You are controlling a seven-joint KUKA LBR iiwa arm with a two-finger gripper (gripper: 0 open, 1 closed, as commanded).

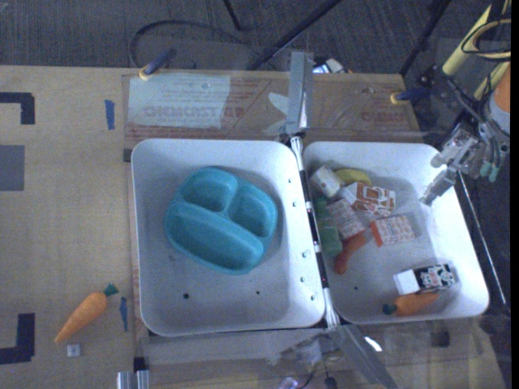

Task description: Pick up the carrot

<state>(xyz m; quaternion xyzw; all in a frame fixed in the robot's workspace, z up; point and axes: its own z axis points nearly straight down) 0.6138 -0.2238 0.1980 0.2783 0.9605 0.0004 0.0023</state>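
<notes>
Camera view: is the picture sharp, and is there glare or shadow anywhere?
Camera view: soft all over, package print unreadable; the gripper looks blurred; the right bin is bright; the blue tray throws a faint shadow.

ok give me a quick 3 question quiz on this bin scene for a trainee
1. True or false: the blue divided plate lies in the left bin.
2. Multiple choice: where is the gripper? A) over the plate B) at the right bin's upper right edge, holding nothing C) on the bench by the outside carrot.
3. Fill in: one carrot lies in the right bin near its bottom edge, just below the small ____-patterned carton; another carrot lies on the bench left of the bins.

Key: 1 true; 2 B; 3 cow.
</notes>
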